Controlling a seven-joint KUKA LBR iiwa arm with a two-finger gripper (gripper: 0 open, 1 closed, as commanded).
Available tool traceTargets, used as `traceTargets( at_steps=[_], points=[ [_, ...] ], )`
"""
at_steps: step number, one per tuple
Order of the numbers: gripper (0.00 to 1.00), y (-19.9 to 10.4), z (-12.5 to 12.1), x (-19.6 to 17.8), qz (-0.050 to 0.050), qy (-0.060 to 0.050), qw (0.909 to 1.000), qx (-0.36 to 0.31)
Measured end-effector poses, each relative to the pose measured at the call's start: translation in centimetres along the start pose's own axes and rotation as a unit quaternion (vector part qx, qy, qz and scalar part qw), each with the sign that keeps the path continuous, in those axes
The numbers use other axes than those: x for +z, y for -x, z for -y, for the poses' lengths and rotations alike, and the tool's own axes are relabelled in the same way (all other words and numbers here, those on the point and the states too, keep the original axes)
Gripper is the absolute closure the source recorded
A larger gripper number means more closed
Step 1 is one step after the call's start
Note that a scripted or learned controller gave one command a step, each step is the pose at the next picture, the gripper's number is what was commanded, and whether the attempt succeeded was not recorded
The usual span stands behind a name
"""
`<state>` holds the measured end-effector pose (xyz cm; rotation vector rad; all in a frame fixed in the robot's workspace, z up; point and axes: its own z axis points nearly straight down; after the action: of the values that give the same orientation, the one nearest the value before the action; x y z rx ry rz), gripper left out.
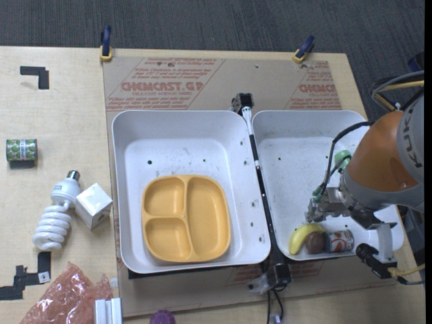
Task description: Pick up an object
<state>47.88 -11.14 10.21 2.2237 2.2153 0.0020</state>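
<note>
In the near part of the right bin [290, 137], close to its near wall, lie a yellow banana [304, 237], a small brown round thing [315, 242] touching the banana's right end, and a small can [339, 241] with a red and white label lying on its side just to the right of that. The end effector [322, 206] hangs just above and behind these three, at the end of the grey arm [381, 160] with its orange band, which reaches in from the right and covers much of the bin's right side; whether its fingers are open or closed cannot be told, and nothing can be seen held by it. A small green thing [342, 158] shows at the arm's left edge, farther back in the same bin. The left bin [175, 130] holds a yellow plate [185, 218] with three compartments, lying flat in its near half. The two bins touch along their shared edge, on a brown board fixed with clamps at its far corners. On the bench [61, 113] to the left of the bins lie a small green can [21, 150] on its side, a white spiral light bulb [55, 213], a white cube [94, 205] just beside the bulb, and a pink mesh bag [64, 295] at the near edge.
</note>
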Motion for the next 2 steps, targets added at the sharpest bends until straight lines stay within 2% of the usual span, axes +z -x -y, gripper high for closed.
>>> traceTargets(
  at_steps=[1,2],
  points=[
    [1.0,-8.9,-5.41,-9.03,0.0,-0.001,1.0,-0.003],
    [0.0,-8.89,-5.4,-9.03,0.0,-0.001,1.0,-0.003]
  ],
)
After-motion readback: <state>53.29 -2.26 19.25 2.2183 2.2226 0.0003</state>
